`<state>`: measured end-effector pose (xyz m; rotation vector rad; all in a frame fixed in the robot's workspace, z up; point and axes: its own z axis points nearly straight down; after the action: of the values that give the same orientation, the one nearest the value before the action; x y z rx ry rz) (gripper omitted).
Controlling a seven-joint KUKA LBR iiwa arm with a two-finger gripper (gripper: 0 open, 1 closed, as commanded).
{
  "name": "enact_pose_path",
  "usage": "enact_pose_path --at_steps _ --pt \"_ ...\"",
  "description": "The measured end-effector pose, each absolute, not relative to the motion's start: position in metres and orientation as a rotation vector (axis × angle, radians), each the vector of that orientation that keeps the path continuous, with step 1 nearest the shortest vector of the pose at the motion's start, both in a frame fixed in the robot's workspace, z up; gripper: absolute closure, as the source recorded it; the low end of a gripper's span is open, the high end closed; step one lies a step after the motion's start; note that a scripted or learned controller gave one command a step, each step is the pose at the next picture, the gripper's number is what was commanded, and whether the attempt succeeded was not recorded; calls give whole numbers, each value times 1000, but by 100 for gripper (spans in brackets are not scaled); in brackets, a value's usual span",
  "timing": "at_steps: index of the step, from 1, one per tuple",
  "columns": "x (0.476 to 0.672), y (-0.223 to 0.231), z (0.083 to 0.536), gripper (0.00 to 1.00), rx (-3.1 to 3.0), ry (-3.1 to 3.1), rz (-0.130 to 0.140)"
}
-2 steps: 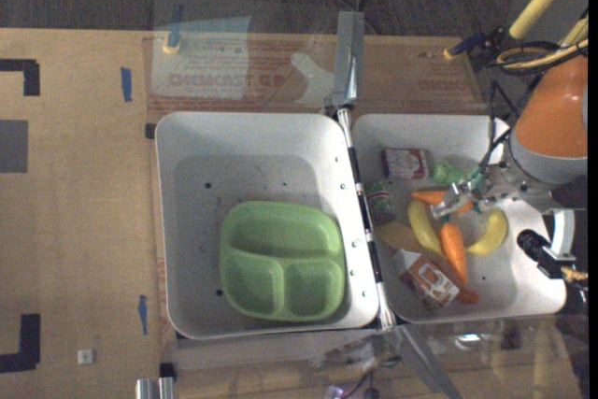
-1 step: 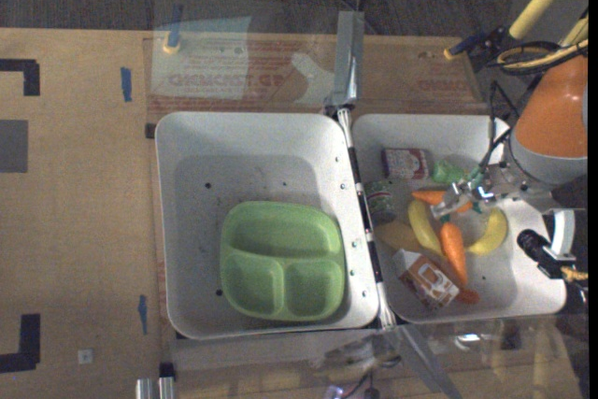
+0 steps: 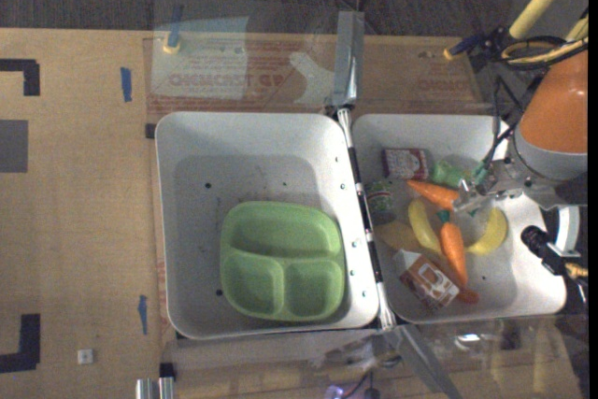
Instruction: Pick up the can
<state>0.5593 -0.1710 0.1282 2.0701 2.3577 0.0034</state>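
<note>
From above, the can [image 3: 379, 199] lies in the right bin [image 3: 537, 290] against its left wall. Two carrots [image 3: 434, 193], a banana [image 3: 422, 227] and cartons [image 3: 405, 163] crowd between it and the gripper [image 3: 481, 192], whose opening cannot be told. A green tray [image 3: 280, 262] sits in the left bin [image 3: 187, 163].

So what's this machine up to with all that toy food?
A robot arm reaches from the right into the right bin, its pincer low over two toy carrots and bananas. The can it should pick up stands untouched by the bin's left wall. The left bin holds a green divided plate.
</note>
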Motion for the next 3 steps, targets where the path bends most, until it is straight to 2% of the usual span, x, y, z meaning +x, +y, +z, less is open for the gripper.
enact_pose_path --at_steps 1,2,3 --pt "600 -208 190 100 2161 2276 1" --pt "606 -187 156 100 1982 2438 0" --pt "585 -149 218 100 1996 2422 2"
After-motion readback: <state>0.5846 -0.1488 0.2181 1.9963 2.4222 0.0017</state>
